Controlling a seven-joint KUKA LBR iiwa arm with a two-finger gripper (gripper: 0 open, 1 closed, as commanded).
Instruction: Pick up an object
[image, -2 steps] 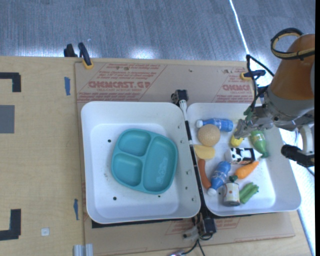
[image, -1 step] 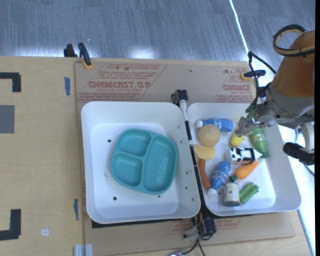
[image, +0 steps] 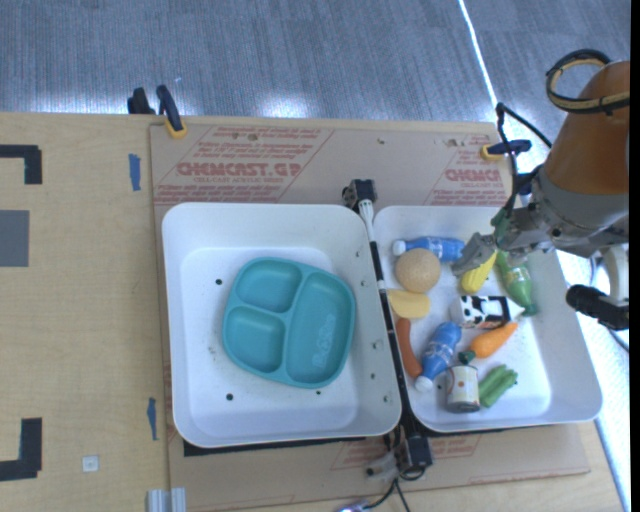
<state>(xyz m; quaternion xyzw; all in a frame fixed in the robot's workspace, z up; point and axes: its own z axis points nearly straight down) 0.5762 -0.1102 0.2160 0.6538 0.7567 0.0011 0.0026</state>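
Gripper (image: 487, 252) hung low over the right bin's (image: 570, 400) crowded far side, near a yellow banana (image: 482, 272); its grip state couldn't be told.

Red "CHEMCAST" lettering is printed on the brown board (image: 262, 160).

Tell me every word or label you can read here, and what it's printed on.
"CHEMCAST" in red, on the brown board behind the left bin; a second word after it is too blurred to read.
"CHEMCAST" again, partly cut off, on the same board near the right bin.
Labels on the blue bottles: too small to read.
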